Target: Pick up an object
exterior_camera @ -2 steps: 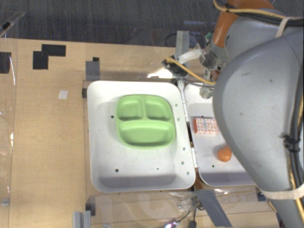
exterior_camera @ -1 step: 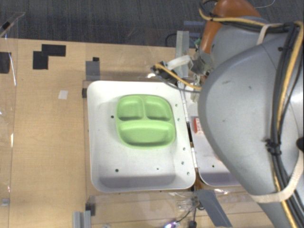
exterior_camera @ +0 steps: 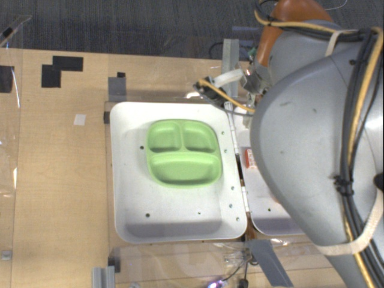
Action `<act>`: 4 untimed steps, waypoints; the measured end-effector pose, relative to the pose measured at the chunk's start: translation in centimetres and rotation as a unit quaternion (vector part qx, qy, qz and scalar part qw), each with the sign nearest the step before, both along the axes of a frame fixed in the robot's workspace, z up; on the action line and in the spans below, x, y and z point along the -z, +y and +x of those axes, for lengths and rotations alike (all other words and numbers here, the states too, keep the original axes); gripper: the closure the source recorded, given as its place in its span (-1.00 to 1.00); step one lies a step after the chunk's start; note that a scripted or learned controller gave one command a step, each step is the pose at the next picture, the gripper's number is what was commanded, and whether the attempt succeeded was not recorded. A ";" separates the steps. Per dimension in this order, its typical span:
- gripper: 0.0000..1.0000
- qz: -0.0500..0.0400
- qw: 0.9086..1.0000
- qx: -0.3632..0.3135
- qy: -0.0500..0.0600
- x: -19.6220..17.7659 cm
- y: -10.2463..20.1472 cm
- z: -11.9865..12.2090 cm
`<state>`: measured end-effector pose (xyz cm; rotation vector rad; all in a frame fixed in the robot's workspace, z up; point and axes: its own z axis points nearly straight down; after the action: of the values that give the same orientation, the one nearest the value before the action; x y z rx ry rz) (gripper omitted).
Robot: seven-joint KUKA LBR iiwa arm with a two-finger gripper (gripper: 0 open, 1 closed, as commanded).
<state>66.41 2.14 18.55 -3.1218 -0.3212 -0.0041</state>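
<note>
The green tray (exterior_camera: pixel 182 152), a three-compartment dish, lay flat in the left bin (exterior_camera: pixel 129 221), a little above the middle of the frame and nearer the bin's upper right corner than its lower left. Nothing touched it. It was the one clear candidate for picking; a small red-and-white item (exterior_camera: pixel 248 159) showed in the right bin (exterior_camera: pixel 270 224), mostly hidden under the arm (exterior_camera: pixel 312 143).

The arm's grey bulk covered the right side of the frame, over the right bin, with the orange band (exterior_camera: pixel 297 8) at the upper right. The gripper itself could not be made out, so whether it was released or clenched cannot be told.

Judging the risks: the tray was wide, shallow and smooth, so a two-finger grasp would likely need a rim or a divider wall; a descent onto a flat compartment floor would probably close on nothing. A grip on one edge could tip the tray and let it slip. The nearby bin wall might also crowd an approach.
</note>
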 end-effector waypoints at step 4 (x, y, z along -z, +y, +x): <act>1.00 0.000 1.000 -0.003 0.000 -2.9 1.2 -0.6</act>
<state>65.82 3.33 21.40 -3.1215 -0.3311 -0.0046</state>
